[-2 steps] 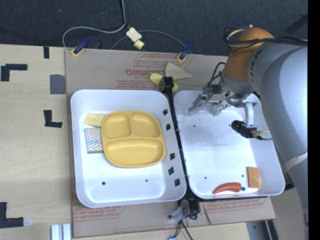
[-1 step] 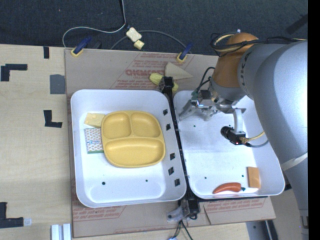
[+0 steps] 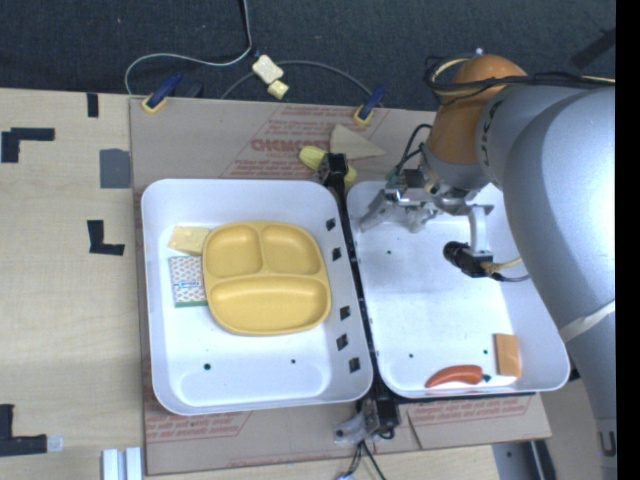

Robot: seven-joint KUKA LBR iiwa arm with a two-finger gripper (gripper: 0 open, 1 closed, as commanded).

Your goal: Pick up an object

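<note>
In the right bin [image 3: 440,298] a red sausage-shaped item [image 3: 455,376] lies near the front edge. An orange block [image 3: 507,354] stands just to its right, by the bin's front right corner. My gripper [image 3: 400,205] hangs low over the far left part of this bin, close to the divider between the bins and well away from both items. Nothing shows in its grasp. The grey arm [image 3: 560,188] with its orange band [image 3: 470,103] covers the bin's far right corner.
The left bin [image 3: 250,368] holds a yellow divided plate [image 3: 266,276], a pale yellow piece [image 3: 187,238] and a small patterned card [image 3: 186,280] at its left side. Clips and a yellow clamp [image 3: 325,160] sit along the divider. Cables lie behind the bins.
</note>
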